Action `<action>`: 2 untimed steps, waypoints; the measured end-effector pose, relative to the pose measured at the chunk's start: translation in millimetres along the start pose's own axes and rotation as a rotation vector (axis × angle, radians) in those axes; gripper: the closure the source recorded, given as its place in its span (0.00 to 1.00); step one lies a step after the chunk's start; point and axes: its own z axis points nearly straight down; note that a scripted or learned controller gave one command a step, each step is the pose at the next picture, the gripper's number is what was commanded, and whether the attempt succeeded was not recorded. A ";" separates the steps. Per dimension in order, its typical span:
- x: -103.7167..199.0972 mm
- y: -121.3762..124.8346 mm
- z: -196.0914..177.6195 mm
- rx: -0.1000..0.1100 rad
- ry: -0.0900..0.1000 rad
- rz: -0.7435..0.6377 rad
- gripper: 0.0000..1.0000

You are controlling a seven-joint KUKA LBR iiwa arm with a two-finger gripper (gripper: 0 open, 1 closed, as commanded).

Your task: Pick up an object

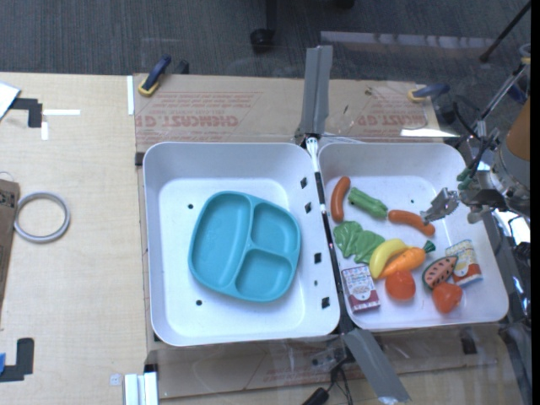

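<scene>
Jaws parted beside slim orange-red sausage [411, 219].

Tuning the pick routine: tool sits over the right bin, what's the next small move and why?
Probably a short drop toward the orange sausage just beside the tool. The tool sits at the right bin edge, apparently above the toys with nothing visibly between its fingers, and that sausage is the nearest item, lying apart from the crowded banana and carrot cluster.
</scene>
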 end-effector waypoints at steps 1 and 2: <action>16.0 26.3 111.1 -0.002 0.000 -0.002 0.00; 15.3 26.1 102.2 -0.002 -0.001 0.001 1.00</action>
